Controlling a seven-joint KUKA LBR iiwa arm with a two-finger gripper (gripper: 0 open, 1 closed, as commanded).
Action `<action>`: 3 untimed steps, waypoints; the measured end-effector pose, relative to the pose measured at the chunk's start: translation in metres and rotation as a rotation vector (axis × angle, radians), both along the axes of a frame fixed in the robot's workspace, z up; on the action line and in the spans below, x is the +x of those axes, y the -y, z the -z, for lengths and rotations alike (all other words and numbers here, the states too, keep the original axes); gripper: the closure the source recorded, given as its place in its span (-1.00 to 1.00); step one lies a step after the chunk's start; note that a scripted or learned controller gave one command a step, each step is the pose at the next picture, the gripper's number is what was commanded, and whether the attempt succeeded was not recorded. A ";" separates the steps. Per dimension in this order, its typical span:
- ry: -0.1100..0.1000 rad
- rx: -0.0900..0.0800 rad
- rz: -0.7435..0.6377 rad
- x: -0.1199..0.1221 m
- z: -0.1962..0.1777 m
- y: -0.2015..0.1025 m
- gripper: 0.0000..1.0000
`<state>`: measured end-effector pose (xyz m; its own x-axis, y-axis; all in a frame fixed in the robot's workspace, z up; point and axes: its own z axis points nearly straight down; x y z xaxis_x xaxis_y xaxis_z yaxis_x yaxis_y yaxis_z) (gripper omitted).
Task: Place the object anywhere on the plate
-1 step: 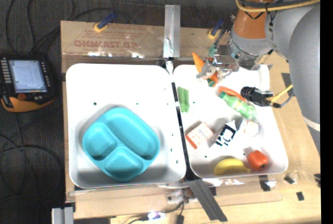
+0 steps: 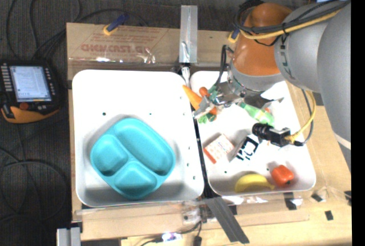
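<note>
Gripper [image 2: 212, 101]: upper left of right bin [image 2: 302, 173]; opening and hold cannot be told.
Carrot [image 2: 191, 96]: beside it, at the bin's edge.
Plate [image 2: 132, 157]: turquoise, left bin [image 2: 91, 85].
Risk: crowded toys cause a missed grasp.

Faded red lettering is running across the flattened cardboard sheet [image 2: 122, 45] lying behind the bins, but the letters are too washed out to read with confidence. The handheld screen [image 2: 27, 84] at left is glowing with lines too small to read. The black-and-white packet [image 2: 247, 149] is showing markings too blurred to read.
</note>
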<state>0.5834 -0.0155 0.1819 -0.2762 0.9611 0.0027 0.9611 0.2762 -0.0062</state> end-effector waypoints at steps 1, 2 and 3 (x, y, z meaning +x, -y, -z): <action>-0.001 0.002 -0.206 -0.063 0.002 -0.076 1.00; -0.002 0.004 -0.527 -0.092 0.027 -0.141 1.00; -0.001 0.004 -0.527 -0.092 0.027 -0.141 -1.00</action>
